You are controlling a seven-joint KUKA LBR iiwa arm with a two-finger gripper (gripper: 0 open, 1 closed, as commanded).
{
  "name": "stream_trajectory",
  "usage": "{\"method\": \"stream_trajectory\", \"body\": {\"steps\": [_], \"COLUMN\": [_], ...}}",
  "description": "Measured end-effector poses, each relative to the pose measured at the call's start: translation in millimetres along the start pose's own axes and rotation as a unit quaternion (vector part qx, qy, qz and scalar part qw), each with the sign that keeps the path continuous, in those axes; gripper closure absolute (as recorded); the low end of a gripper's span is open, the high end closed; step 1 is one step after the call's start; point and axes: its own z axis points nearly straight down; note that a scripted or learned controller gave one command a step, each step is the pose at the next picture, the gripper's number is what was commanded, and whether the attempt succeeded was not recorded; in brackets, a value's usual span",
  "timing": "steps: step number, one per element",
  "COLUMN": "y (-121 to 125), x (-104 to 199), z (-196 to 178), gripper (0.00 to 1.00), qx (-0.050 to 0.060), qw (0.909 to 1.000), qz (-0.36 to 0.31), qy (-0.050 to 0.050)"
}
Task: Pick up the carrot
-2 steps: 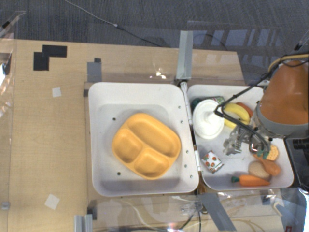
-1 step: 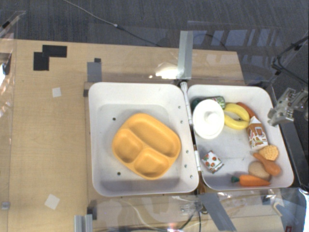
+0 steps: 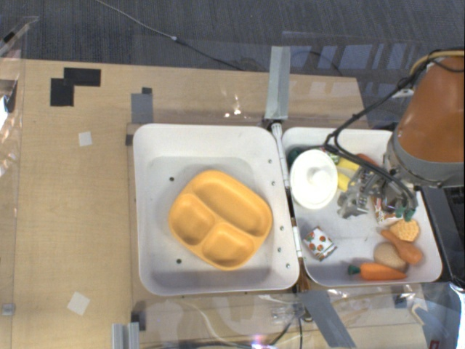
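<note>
Carrot (image 3: 381,271) lies at the right bin's (image 3: 341,276) near edge, untouched. End effector (image 3: 357,201) hovers mid-bin, grip state hard to tell. Approach step; next it must shift nearer and descend.

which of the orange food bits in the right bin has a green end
The carrot, lying along the right bin's near edge; its left tip is green. The other orange pieces just above it have none.

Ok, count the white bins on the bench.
2: the left bin holds a yellow divided plate; the right bin holds the carrot and other food items.
</note>
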Motion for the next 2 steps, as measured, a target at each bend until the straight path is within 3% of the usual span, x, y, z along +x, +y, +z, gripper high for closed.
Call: {"method": "stream_trajectory", "body": {"steps": [1,2], "y": [-71,-47], "x": [-22,-12], "z": [-135,64], "gripper": [1.0,1.0], "qx": [0.001,0.001], "qw": [0.9997,1.0], "qz": [0.022,0.005], "qy": [-0.009,0.004]}}
